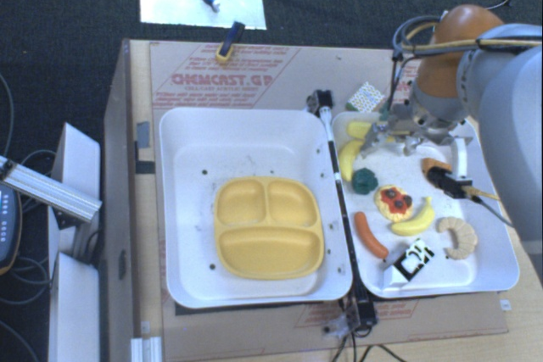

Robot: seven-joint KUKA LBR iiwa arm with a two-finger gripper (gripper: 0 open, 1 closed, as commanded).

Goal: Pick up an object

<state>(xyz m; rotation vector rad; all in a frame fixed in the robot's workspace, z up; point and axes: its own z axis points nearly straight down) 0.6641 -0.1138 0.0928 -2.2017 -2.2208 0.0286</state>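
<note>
My gripper (394, 140) hangs over the far end of the right bin (496, 267), open, its two fingers spread with bare bin floor between them and nothing held. Just left of it lie a small yellow piece (359, 130) and a yellow banana (348, 159). A dark green lump (365, 180) sits below those. Nearer the front are a toy pizza (394, 201), a second banana (414, 223), a red sausage (371, 234), a pale croissant (459, 236) and a black-and-white block (413, 259). An orange piece (434, 165) lies under the wrist.
The left bin (182, 148) holds a yellow divided plate (268, 226). The raised divider (337, 182) between the bins runs close to the first banana. A checkered card (366, 97) and a small clamp (229, 41) lie on the cardboard behind the bins.
</note>
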